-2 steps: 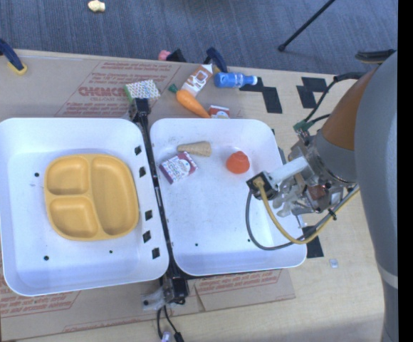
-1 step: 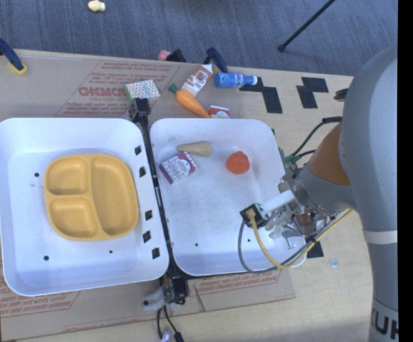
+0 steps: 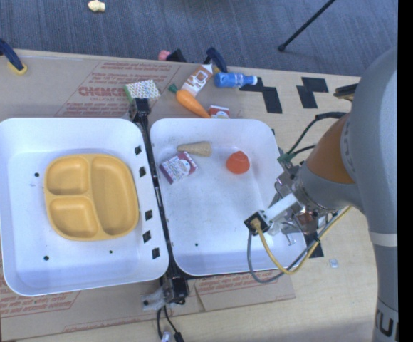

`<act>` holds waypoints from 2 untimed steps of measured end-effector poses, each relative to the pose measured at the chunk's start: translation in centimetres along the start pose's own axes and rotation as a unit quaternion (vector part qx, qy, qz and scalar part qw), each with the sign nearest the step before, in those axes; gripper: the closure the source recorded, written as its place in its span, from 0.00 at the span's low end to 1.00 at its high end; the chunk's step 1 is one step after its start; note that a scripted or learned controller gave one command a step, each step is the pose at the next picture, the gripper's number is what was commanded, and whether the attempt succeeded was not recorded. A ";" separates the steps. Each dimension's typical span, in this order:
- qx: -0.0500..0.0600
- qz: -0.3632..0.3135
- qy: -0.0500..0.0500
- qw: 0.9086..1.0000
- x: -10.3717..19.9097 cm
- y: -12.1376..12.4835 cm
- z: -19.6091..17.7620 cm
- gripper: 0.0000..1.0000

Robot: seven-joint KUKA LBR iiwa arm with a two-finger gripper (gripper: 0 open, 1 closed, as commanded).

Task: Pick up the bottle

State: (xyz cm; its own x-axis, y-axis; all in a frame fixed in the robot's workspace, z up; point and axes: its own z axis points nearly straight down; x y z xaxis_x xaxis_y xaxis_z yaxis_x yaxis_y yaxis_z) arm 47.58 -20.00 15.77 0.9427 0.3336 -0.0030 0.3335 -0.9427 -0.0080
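Note:
Two bottles lie on the cardboard behind the right bin (image 3: 192,258): a small blue one (image 3: 233,80) on its side, and a white one with an orange label (image 3: 198,79) tilted next to it. My gripper (image 3: 293,228) hangs low over the right bin's right rim, far from both bottles, at the near right. Nothing shows under it but the bin's floor and a looping yellow cable (image 3: 278,266). The grey arm with its orange band (image 3: 331,155) covers the bench to the right.
In the right bin lie a red-and-white carton (image 3: 178,168), a beige roll (image 3: 195,149) and an orange-red round piece (image 3: 238,162). The left bin (image 3: 14,212) holds a yellow divided plate (image 3: 91,195). A carrot (image 3: 191,103), a small red pack (image 3: 219,110) and a patterned box (image 3: 142,90) lie behind the bins.

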 end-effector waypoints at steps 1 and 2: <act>0.000 0.044 -0.001 0.999 1.4 -3.9 0.2 1.00; -0.002 0.061 0.001 0.998 1.2 -3.5 -11.6 1.00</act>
State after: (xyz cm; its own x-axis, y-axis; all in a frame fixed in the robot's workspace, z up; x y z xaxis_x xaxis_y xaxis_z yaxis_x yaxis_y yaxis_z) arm 47.66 -16.40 27.44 0.9762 0.2168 -0.0017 0.2167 -0.9762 -0.0037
